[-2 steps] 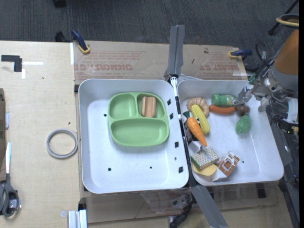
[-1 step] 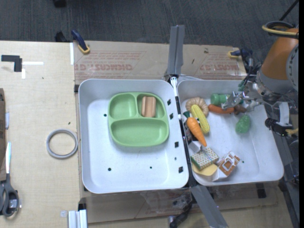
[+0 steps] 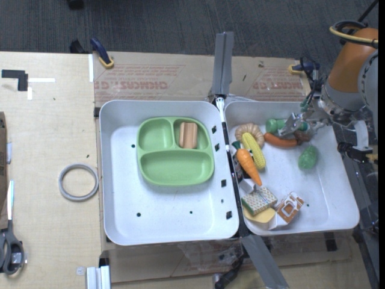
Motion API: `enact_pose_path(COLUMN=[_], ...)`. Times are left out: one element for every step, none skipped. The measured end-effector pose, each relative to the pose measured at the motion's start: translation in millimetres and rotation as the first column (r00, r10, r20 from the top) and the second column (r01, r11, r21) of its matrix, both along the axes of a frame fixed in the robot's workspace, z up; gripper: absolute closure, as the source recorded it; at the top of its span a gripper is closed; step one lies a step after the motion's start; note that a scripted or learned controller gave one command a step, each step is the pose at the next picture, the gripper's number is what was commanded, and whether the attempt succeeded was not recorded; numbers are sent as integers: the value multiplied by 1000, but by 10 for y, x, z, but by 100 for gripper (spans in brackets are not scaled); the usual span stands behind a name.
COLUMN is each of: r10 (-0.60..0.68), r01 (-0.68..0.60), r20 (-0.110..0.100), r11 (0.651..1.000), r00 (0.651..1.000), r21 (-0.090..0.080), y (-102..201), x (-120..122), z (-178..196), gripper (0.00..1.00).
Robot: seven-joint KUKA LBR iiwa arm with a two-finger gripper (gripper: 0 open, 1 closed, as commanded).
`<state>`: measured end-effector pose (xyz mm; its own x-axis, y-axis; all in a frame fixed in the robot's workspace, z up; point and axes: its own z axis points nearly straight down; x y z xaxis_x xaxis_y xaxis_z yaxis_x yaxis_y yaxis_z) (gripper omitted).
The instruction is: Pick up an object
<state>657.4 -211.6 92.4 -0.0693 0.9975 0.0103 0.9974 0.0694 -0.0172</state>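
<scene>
My gripper (image 3: 296, 125) reaches into the right bin (image 3: 325, 209) from the right and sits low at its far side. It is just above a red-orange sausage (image 3: 278, 140) and beside a small green item (image 3: 274, 124). A green leafy piece (image 3: 308, 158) lies just in front of it. Further left lie a yellow corn cob (image 3: 254, 149), an orange carrot (image 3: 248, 166) and a tan pastry (image 3: 246, 129). At the bin's near side are a sandwich wedge (image 3: 260, 200) and an orange-and-white piece (image 3: 290, 208). I see nothing lifted.
The left bin (image 3: 120, 221) holds a green divided plate (image 3: 174, 167) with a tan bun (image 3: 188, 135) in its far right compartment. A grey tape ring (image 3: 78, 181) and scissors (image 3: 11, 248) lie on the bench at the left. Blue clamps (image 3: 102, 53) sit at the back.
</scene>
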Motion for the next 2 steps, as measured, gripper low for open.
enact_pose_path(r10=[2,3], r01=[-2,-3], r20=[-2,-2], r11=[1000,1000], r00=[1000,1000], r21=[-3,-2], y=[-4,6], x=[-7,-4], z=[72,70], gripper=[100,0])
